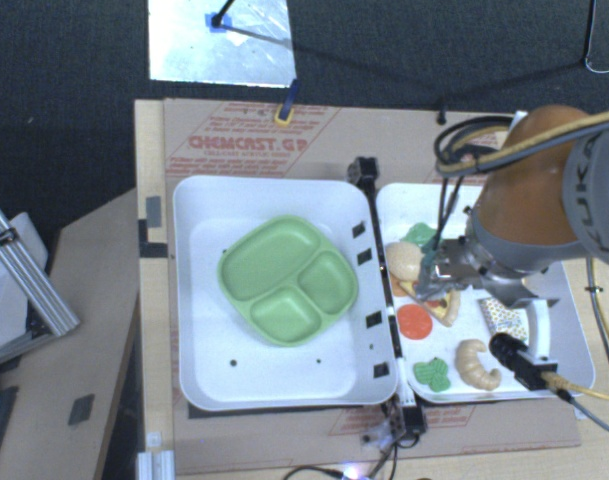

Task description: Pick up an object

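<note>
While the gripper (436, 280) hangs low over the right bin (574, 353) — whether it grips, I cannot tell — the reach is on; next, closing squarely on the yellow toy (442, 306) beneath.

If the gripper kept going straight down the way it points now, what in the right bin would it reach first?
Most likely the yellowish toy food piece lying under the gripper, between the beige bun-like piece and the red disc. Depth is hard to judge from this slanted view, so it could catch the bun-like piece instead.
</note>
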`<state>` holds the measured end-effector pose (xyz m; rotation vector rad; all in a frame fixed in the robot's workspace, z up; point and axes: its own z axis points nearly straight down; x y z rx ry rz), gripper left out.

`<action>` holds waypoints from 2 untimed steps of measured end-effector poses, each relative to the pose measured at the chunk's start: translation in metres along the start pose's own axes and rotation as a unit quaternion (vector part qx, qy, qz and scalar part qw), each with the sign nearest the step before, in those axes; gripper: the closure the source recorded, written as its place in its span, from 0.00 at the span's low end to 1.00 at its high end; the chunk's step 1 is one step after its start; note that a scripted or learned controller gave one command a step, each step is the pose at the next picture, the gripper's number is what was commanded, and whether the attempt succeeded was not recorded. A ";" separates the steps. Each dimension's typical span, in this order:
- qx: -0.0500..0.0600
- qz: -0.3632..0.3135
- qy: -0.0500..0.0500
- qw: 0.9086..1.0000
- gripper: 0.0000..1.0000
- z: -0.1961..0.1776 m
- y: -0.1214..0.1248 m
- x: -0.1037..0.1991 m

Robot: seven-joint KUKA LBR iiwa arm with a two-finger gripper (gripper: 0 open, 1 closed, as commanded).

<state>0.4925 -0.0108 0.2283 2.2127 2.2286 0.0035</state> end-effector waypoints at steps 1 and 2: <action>0.000 0.000 0.000 1.000 1.00 -0.006 0.010 0.004; 0.001 0.003 -0.001 1.000 1.00 0.007 0.006 -0.006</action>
